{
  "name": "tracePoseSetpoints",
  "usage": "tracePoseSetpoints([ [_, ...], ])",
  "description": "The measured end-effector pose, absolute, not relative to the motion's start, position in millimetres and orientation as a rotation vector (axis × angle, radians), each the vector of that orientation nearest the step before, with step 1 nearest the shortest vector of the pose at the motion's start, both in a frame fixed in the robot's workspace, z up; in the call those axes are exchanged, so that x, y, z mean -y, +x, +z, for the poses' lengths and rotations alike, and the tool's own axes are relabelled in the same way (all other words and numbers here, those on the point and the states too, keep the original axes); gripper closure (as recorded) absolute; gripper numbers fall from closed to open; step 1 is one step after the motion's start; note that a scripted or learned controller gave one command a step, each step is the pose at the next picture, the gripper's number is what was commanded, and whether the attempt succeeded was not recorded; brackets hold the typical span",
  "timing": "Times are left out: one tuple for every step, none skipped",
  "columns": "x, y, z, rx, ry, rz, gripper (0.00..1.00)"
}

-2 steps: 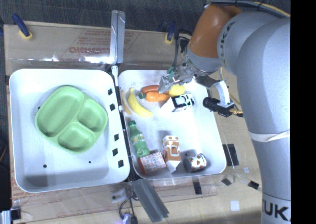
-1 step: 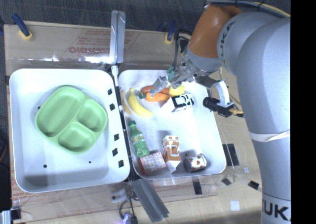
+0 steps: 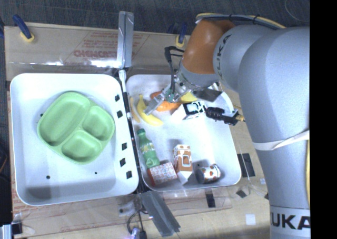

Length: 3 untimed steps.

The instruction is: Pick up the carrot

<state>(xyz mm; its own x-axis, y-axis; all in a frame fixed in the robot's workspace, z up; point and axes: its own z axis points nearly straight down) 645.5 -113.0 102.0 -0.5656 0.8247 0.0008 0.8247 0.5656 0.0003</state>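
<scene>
1. The gripper sits low in the right bin, right at the carrot.
2. I cannot tell how its jaws stand.
3. The carrot lies in the bin's upper part, just beside a banana.
4. A green divided plate rests in the left bin.

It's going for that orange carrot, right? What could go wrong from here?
1. The carrot lies right against the banana, so the gripper might nudge or catch the banana instead.
2. The carrot sits partly under the gripper, close to the bin wall side of the pile, so it could slip away.
</scene>
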Motion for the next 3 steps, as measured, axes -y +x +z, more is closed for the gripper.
tracePoseSetpoints([
  [103.0, 660.3, 103.5, 2.925, -1.171, 0.003, 0.00],
  [101.3, 662.2, 113.7, 2.935, -1.165, -0.001, 1.00],
  [101.2, 661.7, 113.4, 2.933, -1.164, 0.000, 0.00],
])
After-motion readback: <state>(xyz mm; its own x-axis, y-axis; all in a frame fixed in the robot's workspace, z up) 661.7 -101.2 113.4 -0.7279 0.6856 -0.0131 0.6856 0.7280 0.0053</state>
